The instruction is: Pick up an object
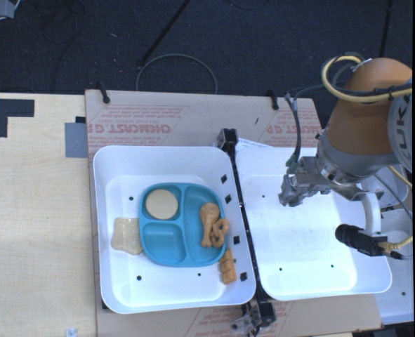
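My gripper [292,192] hangs over the upper left part of the right bin [312,272], seen from above under the grey wrist and orange band. A blue divided tray [170,248] lies in the left bin [116,167]. A round pale cookie [161,203] sits in the tray's upper left compartment. A tan pretzel-like piece [212,225] rests in its right compartment. A pale bread slice [126,235] lies on the bin floor just left of the tray. A small brown snack piece [227,266] lies by the tray's lower right corner.
A black divider [236,209] runs between the two bins. A black fitting with a yellow cable [361,239] juts over the right bin's right side. Cardboard [158,121] lies under the bins, and a wooden bench top [31,216] spreads to the left.
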Controlling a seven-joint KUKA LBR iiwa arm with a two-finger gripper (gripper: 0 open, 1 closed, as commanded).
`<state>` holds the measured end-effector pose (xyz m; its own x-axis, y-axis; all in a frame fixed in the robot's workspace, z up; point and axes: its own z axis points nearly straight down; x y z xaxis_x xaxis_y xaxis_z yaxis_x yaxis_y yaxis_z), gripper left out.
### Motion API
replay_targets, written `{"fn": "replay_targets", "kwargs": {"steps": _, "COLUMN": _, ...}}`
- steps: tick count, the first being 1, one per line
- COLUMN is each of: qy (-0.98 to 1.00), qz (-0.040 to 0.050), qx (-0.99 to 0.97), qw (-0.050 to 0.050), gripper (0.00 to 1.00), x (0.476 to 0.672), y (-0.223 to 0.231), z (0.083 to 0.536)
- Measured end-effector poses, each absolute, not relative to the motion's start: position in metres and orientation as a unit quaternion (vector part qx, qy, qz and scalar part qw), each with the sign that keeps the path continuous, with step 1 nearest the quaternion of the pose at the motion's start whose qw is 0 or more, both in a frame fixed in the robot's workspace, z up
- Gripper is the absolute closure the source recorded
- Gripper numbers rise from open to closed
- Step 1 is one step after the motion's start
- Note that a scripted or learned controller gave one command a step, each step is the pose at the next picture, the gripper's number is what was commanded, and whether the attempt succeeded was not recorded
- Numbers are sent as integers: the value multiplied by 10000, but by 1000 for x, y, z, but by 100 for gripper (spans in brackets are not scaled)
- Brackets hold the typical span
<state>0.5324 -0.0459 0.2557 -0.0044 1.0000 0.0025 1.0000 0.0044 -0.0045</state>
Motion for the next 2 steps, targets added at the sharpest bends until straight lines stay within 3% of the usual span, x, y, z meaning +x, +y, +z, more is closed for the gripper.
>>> {"fn": "replay_targets", "kwargs": {"steps": 2, "qy": -7088, "qz": 13, "qx": -7054, "qw": 22, "gripper": 100, "x": 527, "y": 67, "z": 254}}
